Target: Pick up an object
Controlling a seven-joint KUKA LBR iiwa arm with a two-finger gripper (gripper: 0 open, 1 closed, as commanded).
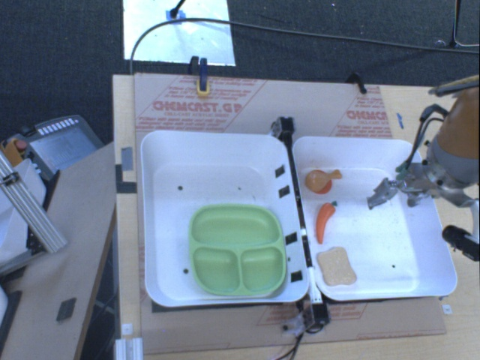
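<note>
Orange carrot (324,221) lies loose in the right bin (420,283); my gripper (379,197) hangs beside it, spread, gripping nothing.

The arm (457,137) was cut off by the right edge, so most of it went unseen. The gripper (382,195) over the right bin (420,283) was too small and dim to tell how its fingers stood. At the left edge, a grey device (56,145) and a metal rail (30,208) were cut off. A thin pole (456,10) at the far right ran out of the top.
</note>
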